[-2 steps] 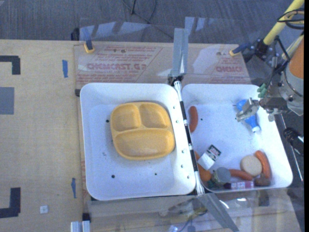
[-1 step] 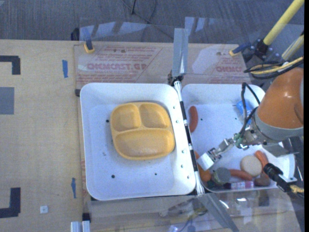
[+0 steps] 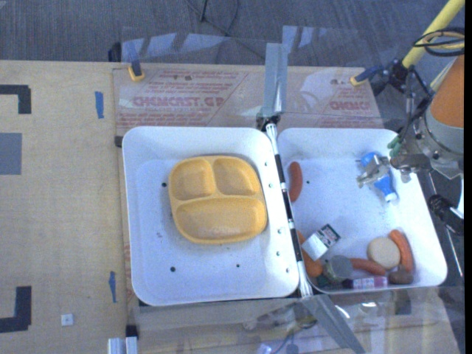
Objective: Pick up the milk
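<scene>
The milk carton (image 3: 320,243) lies tilted in the right bin (image 3: 346,142), near its front wall, just beside a carrot (image 3: 366,265) and a bread roll (image 3: 383,251). The gripper (image 3: 377,172) hovers well apart from it, at the far right side; if its jaws are open I cannot tell. The reach is the step in hand: next it must travel to the carton and descend

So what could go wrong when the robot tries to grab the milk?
Two things, maybe. The gripper is up near the right bin's far side, next to a blue thing, while the small milk carton lies down by the front corner, so it could grab the wrong item. Also, the milk is crowded against a carrot and a dark object, so the fingers might bump those or slip off.
</scene>
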Robot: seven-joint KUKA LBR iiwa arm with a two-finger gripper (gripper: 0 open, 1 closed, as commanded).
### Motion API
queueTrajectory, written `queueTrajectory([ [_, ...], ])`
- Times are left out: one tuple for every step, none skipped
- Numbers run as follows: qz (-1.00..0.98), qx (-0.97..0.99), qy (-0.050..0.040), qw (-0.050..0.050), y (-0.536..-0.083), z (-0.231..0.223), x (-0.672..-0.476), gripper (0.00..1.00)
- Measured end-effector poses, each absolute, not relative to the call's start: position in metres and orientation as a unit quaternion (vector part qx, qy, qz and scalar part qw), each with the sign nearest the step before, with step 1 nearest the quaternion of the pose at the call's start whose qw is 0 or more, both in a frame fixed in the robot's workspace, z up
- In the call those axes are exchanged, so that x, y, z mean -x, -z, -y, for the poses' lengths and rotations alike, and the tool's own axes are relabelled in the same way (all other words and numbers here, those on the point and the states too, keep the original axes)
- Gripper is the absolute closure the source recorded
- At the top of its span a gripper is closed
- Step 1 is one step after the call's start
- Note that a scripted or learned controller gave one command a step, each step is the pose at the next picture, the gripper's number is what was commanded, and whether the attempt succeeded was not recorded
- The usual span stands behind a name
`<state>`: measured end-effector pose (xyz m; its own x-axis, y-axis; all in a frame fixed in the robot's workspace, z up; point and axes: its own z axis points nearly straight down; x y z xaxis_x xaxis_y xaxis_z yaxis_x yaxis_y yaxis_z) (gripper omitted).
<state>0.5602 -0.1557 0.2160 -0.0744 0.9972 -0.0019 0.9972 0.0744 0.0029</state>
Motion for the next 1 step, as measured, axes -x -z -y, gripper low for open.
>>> queueTrajectory([
  [-0.702,-0.712,-0.0004,0.002,-0.2273,0.1768,-0.5898,0.00],
])
